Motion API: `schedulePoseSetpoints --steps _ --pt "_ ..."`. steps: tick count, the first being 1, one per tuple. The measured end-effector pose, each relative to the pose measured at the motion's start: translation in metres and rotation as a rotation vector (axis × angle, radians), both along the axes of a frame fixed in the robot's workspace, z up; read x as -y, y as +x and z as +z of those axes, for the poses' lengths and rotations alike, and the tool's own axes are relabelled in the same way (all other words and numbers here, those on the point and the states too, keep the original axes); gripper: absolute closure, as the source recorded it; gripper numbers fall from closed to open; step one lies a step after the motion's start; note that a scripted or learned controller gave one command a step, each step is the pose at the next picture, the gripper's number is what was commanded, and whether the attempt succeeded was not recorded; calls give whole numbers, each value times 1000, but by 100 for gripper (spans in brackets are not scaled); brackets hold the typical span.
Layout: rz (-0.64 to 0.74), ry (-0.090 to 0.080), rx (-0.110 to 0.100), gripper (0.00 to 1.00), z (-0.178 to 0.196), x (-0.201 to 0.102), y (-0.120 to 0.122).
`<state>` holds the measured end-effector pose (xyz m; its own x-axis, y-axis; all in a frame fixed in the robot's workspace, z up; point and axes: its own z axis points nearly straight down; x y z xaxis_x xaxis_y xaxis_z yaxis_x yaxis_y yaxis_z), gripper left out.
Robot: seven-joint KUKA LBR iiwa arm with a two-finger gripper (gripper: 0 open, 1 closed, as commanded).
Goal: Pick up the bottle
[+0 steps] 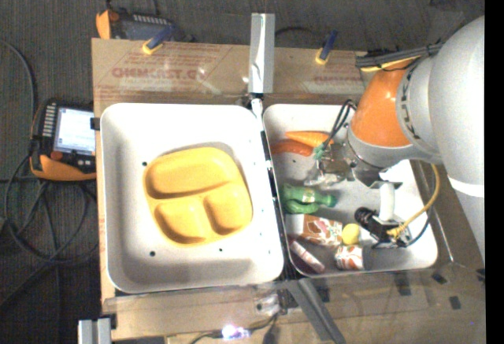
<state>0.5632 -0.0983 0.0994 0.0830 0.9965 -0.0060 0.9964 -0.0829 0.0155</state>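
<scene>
**Bottle flat in right bin, gripper over it**

Green bottle (309,197) lies on its side in the right bin (425,256), near the bin's left wall. Long axis runs approx left-right in frame; can't tell which end is the cap. Carrot (299,142) just behind it, small packets (324,231) in front. Gripper (335,169) sits just above/right of the bottle; grasp state: can't tell. Left bin (118,201) has the yellow tray (198,193).

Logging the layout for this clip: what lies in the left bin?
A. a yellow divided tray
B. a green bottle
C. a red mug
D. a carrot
A: the yellow divided tray sits in the left bin, while the green bottle and carrot lie in the right bin.
</scene>
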Motion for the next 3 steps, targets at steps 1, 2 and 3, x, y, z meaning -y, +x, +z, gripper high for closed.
schedulePoseSetpoints --steps 1,2,3 --pt "0 0 0 0 0 0 0" --pt "153 -1 5 0 -8 0 -26" --pt "151 -2 4 100 1 2 -26"
